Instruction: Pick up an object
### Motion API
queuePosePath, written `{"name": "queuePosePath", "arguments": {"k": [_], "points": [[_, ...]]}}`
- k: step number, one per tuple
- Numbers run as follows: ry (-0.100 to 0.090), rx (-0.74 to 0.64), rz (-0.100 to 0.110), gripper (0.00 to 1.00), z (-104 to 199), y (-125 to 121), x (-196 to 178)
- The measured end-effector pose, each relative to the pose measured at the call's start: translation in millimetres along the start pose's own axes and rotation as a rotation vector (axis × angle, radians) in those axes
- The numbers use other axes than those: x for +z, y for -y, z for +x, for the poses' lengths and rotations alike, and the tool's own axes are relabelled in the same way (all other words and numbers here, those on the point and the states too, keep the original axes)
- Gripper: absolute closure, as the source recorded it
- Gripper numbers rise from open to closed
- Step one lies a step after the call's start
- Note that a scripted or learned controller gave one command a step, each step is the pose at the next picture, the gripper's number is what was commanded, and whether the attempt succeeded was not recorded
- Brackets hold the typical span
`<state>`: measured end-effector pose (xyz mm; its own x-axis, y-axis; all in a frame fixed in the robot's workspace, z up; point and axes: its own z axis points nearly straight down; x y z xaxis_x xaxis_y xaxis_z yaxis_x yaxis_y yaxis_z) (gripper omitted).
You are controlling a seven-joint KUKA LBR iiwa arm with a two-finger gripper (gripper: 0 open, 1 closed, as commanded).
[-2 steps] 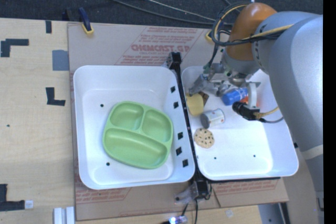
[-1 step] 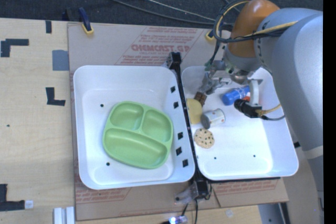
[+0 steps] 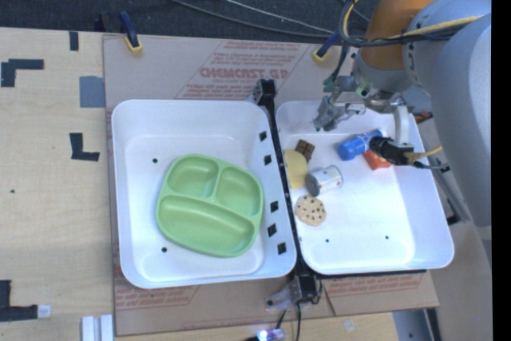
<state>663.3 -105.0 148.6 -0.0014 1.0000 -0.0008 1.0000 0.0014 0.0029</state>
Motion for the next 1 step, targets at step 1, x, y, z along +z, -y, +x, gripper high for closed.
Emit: {"name": "queuePosePath", "arguments": {"k": [1], "points": [[0.0, 0.001, -0.001, 1.0, -5.1, 7.4, -52.7]]}}
